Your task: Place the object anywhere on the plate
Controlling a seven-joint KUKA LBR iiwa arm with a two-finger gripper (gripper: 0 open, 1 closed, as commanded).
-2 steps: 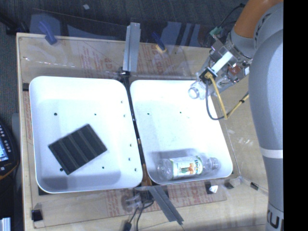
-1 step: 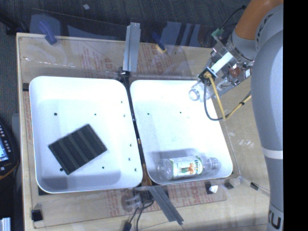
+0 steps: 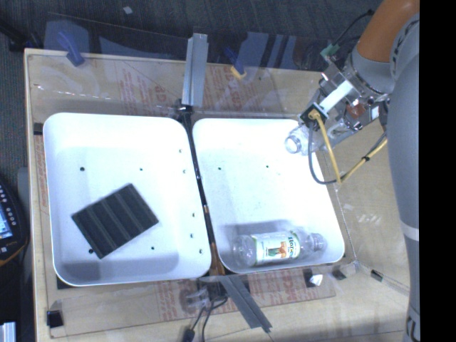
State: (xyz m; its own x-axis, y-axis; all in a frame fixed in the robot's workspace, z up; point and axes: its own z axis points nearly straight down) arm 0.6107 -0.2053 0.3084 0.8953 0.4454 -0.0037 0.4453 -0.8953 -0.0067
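Observation:
A clear plastic bottle (image 3: 279,248) with a green and white label lies on its side along the near wall of the right bin (image 3: 242,169). A dark ribbed rectangular plate (image 3: 115,219) lies tilted on the floor of the left bin (image 3: 92,137). My gripper (image 3: 298,140) hangs over the far right corner of the right bin, well away from the bottle and nowhere near the plate. Nothing is seen in it.
A grey metal bar (image 3: 194,70) stands behind the seam between the bins. A yellow cable (image 3: 335,166) loops down from the wrist over the right bin's right rim. Clamps and brackets (image 3: 235,301) sit along the bench's near edge.

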